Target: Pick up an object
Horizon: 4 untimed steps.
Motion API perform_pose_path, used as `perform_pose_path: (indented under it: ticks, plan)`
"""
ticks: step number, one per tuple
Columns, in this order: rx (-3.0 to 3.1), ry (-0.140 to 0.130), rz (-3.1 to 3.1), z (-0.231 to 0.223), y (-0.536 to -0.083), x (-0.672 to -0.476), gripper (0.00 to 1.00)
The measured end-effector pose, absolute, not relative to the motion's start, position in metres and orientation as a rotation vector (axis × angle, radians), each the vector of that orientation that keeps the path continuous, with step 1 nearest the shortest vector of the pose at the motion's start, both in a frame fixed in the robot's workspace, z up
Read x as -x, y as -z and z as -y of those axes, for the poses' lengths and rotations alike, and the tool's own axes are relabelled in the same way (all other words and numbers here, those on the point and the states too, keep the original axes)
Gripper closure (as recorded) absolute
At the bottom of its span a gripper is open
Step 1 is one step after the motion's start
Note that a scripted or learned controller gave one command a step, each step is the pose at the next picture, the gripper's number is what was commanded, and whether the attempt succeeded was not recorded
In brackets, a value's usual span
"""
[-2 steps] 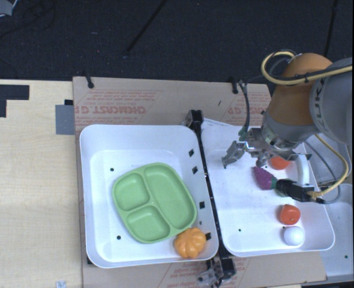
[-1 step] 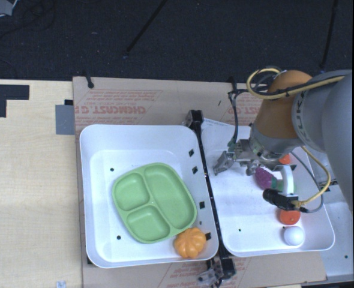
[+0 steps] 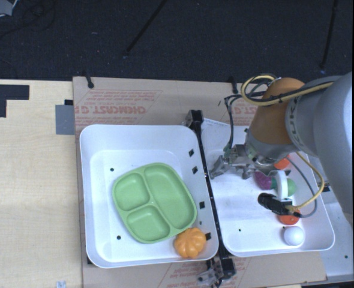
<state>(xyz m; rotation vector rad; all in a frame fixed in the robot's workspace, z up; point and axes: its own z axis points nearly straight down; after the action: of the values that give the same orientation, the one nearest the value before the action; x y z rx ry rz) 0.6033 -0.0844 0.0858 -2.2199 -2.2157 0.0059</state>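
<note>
the arm (image 3: 303, 116) comes in over the right bin (image 3: 249, 245), wrist tipped down toward that bin's upper left part, and the gripper (image 3: 232, 164) sits low just inside the divider between the two bins, close to the bin floor. whether it is apart or together i cannot tell, since the metal at its tip blurs into the white plastic, and nothing can be seen caught in it. that posture reads, to my eye, as a reach into the crowded side, because the small pieces are bunched against the right bin's far side where the arm's own bulk covers them. the likeliest targets lie just beyond the gripper, deeper into the right bin: a purple piece (image 3: 262, 179) half tucked under the wrist, a green and white piece (image 3: 283, 185) next to it, an orange-red piece (image 3: 289, 219) beside a black cable end, and a white ball (image 3: 293, 235) near that bin's lower right corner. the ball looks smooth and round, sitting free and apart from the wall. across the divider, the left bin (image 3: 99, 161) holds a green divided plate (image 3: 155, 203) lying flat, with a small orange pumpkin (image 3: 190, 243) touching the plate's lower edge.
</note>
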Motion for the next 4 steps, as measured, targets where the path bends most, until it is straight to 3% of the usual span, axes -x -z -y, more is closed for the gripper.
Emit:
perform_pose_path:
  ticks: [1, 3, 4]
  plan:
    - [2.226, -0.005, 2.21, 0.086, -0.097, -0.604, 1.0]
    - [2.223, 0.004, 2.225, 0.095, -0.223, -0.612, 1.0]
    - [2.218, -0.002, 2.223, 0.095, -0.223, -0.612, 1.0]
